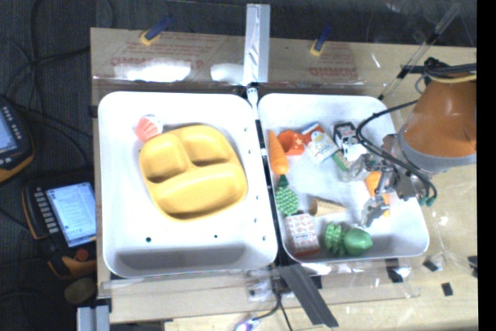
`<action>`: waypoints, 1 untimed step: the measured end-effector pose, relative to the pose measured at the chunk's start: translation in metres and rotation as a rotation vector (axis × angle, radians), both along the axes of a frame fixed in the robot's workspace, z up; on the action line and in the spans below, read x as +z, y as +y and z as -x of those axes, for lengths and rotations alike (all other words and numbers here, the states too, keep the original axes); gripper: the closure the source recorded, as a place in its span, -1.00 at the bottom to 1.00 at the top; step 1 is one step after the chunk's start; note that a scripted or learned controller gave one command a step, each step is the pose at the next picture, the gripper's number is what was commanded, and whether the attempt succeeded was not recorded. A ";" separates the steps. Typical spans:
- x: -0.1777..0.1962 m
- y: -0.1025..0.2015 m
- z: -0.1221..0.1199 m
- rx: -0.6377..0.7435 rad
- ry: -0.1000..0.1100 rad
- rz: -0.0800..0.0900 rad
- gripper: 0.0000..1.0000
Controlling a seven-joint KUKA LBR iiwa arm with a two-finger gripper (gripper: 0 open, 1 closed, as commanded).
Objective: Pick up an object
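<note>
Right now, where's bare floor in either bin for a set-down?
Left white bin: bare strips left of and in front of the yellow divided plastic tray. Right white bin: small patch mid-floor, between the green knobbly toy and the end effector; its left and front edges are crowded.

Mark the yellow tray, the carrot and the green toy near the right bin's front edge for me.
yellow tray [194,170], camera view, on its large front compartment.
carrot [277,153], camera view, on its orange body.
green toy [347,239], camera view, on its middle.
</note>
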State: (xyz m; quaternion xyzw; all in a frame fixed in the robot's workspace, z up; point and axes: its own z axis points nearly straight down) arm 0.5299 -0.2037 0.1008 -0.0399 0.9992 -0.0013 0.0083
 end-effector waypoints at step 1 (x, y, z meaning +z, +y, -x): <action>-0.011 0.004 -0.002 -0.131 0.007 -0.002 -1.00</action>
